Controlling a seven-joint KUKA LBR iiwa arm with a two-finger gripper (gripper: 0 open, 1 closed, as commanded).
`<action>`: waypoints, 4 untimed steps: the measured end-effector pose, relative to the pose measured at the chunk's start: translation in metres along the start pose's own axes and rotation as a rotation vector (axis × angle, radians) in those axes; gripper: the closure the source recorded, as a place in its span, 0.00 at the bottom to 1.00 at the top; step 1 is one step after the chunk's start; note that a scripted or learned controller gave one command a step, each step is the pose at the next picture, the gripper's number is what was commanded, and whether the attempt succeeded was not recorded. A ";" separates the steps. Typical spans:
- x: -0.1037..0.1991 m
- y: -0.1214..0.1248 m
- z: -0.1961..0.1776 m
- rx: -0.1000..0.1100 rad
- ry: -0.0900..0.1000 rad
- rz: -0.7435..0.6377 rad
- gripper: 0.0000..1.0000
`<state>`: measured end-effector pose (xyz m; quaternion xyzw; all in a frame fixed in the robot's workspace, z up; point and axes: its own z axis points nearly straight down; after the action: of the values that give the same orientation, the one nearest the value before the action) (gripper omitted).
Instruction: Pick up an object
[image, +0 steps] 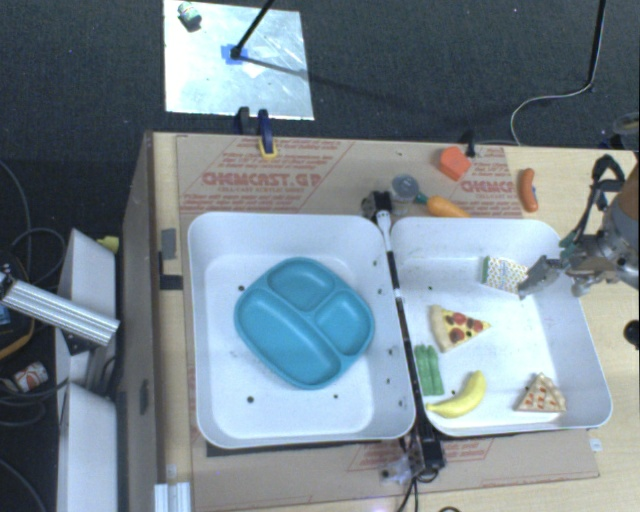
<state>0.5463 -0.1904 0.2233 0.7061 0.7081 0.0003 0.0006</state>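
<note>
- Sandwich wedge (504, 271), pale with green speckles, lay at the far side of the right bin (580, 345), likely light, stiff plastic, best pinched across its flat faces.
- Gripper (535, 280) hung just right of it, one dark finger reaching toward it; whether the fingers were apart or together could not be told.
- Pizza slice (456, 326) sat mid-bin, with a banana (460, 397), a green piece (429, 369) and a second wedge (541, 396) nearer.
- Blue divided plate (303, 321) filled the left bin (215, 300).
</note>
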 end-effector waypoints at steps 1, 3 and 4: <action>0.068 0.020 0.081 0.003 0.002 -0.002 0.00; 0.023 0.080 0.129 -0.004 -0.003 0.002 0.00; 0.013 0.126 0.133 -0.010 -0.004 -0.003 0.00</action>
<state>0.6720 -0.1771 0.0899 0.7049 0.7093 0.0026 0.0055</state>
